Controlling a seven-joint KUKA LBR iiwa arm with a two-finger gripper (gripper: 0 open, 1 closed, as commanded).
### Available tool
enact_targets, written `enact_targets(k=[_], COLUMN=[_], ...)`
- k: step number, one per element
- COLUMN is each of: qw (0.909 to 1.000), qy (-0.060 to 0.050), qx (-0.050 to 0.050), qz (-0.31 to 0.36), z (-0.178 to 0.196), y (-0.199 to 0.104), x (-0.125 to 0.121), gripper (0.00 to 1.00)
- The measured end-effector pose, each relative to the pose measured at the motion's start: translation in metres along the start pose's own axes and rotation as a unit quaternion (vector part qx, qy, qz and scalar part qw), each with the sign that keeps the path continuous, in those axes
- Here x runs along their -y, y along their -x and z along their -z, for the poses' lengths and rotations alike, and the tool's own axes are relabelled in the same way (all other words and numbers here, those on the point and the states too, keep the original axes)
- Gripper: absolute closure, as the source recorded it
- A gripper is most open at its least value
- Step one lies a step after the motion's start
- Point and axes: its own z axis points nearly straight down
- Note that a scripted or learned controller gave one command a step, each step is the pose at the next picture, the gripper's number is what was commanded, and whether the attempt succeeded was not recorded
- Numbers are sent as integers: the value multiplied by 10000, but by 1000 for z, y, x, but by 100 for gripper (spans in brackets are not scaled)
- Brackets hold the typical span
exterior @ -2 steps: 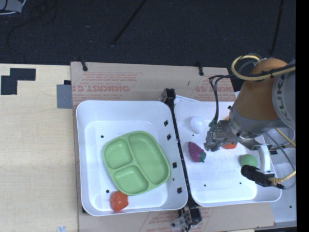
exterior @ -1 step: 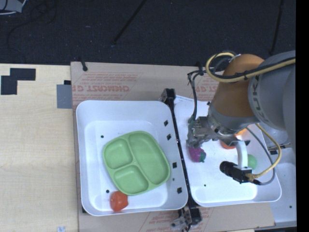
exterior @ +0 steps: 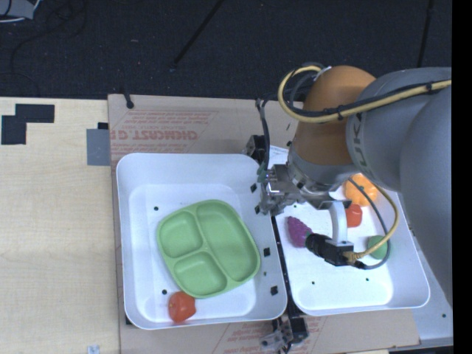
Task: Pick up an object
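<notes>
Pale wood surface (exterior: 51, 234) lit evenly, grey and black patches (exterior: 29, 120) at upper left; beyond, dark carpeted floor (exterior: 184, 43) strewn with black cables (exterior: 199, 24).

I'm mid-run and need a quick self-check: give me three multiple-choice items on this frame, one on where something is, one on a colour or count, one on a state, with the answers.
1. Where does the green divided plate lie?
A. In the left bin
B. In the right bin
C. On the bare bench

2. How many compartments does that plate have?
A. Two
B. Three
C. Five

3. How does the red-orange object near the left bin's front edge stand to the plate?
A. It sits in a compartment
B. It lies in the bin beside the plate's front rim
C. It lies under the plate

Answers:
1. A: the plate rests on the left bin's floor, while the purple object and the arm are over the right bin.
2. B: two smaller wells and one larger one show.
3. B: it lies by the plate's rim, outside the wells.
</notes>
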Motion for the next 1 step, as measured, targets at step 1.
enact_targets(k=[1], qw=[10000], qy=[-4], qx=[-2], qz=[-2], z=[-4], y=[-52], x=[-24], gripper=[100])
